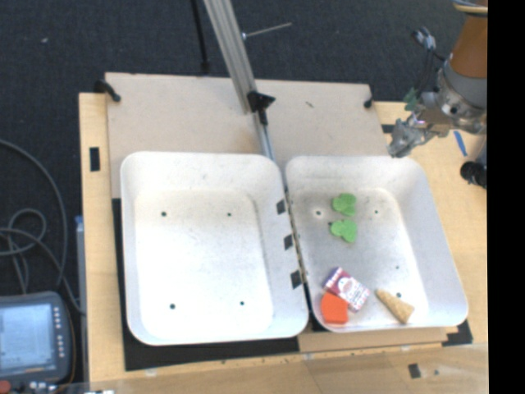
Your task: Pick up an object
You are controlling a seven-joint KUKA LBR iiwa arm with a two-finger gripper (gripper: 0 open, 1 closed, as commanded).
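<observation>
White left bin (pixel 205 245) sits just left of the right bin (pixel 426 220), the two touching along the middle seam. Right bin is the landmark. Inside it, near its left-centre, two green pieces: upper green piece (pixel 344 203), lower green piece (pixel 344 231) just below it, close together. Toward its front edge, an orange block (pixel 333 309) against the front-left corner, touching a red-and-white packet (pixel 347 290) just behind and right of it. Right of those, a tan wedge (pixel 395 305) lies near the front rim, apart from the packet. Grey arm with orange band (pixel 469 52) comes in above the right bin's back-right corner, wrist angled down and left. Gripper (pixel 399 144) hangs over that bin's back rim near the right corner, outside the floor area. All objects lie in front and left of it, green pieces nearest, front-row items well apart. Finger spread: cannot tell, too small and blurred. Nothing seen in its grasp.
</observation>
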